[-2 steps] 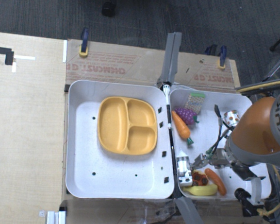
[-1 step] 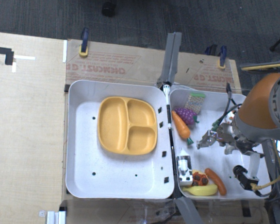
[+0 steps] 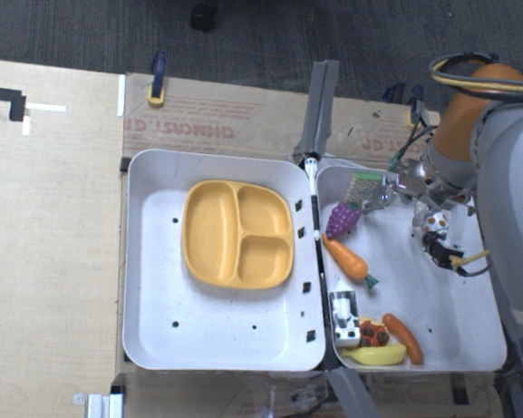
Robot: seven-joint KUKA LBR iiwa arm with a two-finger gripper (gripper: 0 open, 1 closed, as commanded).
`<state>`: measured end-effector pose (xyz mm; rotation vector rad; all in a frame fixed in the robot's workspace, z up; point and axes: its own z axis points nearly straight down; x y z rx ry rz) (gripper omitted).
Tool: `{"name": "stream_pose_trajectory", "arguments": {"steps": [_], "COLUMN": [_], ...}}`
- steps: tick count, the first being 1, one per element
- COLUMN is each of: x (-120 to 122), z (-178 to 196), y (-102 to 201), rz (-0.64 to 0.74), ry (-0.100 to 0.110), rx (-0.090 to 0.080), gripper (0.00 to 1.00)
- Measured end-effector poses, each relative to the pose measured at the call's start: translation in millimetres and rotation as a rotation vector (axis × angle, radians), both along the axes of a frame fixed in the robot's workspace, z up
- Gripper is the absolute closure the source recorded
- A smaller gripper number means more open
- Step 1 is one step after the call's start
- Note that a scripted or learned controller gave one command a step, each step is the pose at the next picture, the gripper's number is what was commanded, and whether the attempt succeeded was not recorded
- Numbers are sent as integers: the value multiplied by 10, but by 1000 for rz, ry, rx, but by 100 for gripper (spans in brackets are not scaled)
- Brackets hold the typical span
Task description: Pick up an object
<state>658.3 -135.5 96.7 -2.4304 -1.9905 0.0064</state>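
Dark carpet (image 3: 260, 21) along the top, pale wooden bench (image 3: 41, 230) below it, with a sheet of printed cardboard (image 3: 224, 118) lying under the far ends of two white bins. A blue and yellow clamp (image 3: 157, 81) at the cardboard's far left corner. Left bin (image 3: 134, 265) bearing a yellow plate (image 3: 238, 233) with three compartments, set flat a little toward the far side, nothing in it. Right bin (image 3: 471, 313) crowded along its left wall: purple grapes (image 3: 342, 220) near the far corner, an orange carrot (image 3: 345, 258) just beside and nearer than them, lying at a slant with its green end toward the bin's middle. Nearer still, a small white and black item (image 3: 343, 311) against the divider, too small to name. In the near left corner a banana (image 3: 378, 354), with a small red and dark cluster (image 3: 374, 333) touching its far side and a sausage (image 3: 403, 338) slanting just to the right. Arm (image 3: 510, 180) reaching in from the right, orange band (image 3: 466, 112) above the wrist, cables trailing over the right bin's far right part. Gripper (image 3: 372, 193) low over the far left corner of the right bin, just beyond the grapes and very close to them; contact not clear. Width of its opening impossible to judge from this angle, and nothing plainly seen held in it. All of the objects resting on the bin floor.
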Motion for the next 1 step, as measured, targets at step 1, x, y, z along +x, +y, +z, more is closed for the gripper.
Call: {"name": "stream_pose_trajectory", "arguments": {"steps": [1], "x": [-1], "z": [-3], "y": [0], "rz": [0], "ry": [0], "rx": [0], "gripper": [0]}}
